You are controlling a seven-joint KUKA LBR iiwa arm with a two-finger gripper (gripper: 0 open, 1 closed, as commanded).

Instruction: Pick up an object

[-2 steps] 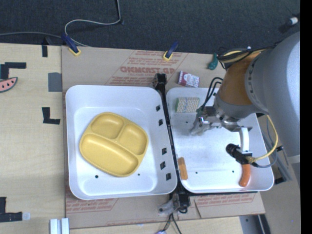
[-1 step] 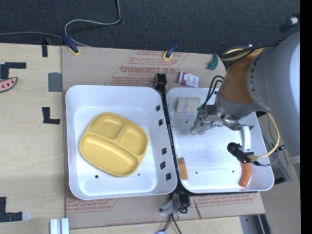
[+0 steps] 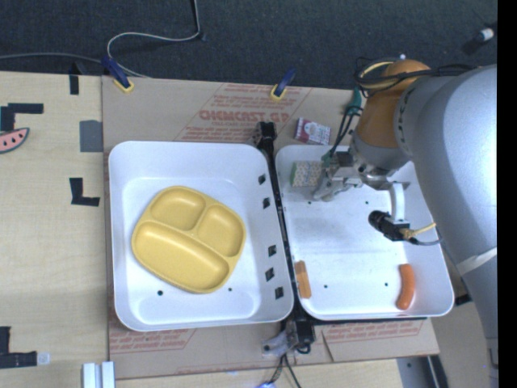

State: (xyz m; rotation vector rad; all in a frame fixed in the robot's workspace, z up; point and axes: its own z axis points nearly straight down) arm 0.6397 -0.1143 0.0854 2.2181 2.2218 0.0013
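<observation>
I see the gripper (image 3: 329, 186) low in the right bin (image 3: 347, 253), at its far left corner, right beside a small greenish packet (image 3: 303, 174). I can't tell how its grip stands. An orange sausage (image 3: 405, 287) lies near the front right corner. A yellow divided plate (image 3: 188, 238) sits in the left bin (image 3: 129, 297).

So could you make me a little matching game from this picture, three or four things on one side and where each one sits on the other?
Things:
1. yellow divided plate
2. orange sausage
3. small packet
4. gripper

Places:
A. on the cardboard behind the bins
B. near corner of the right bin
C. far end of the right bin
D. middle of the left bin

Pairs: 1-D, 2-B, 3-A, 4-C
</observation>
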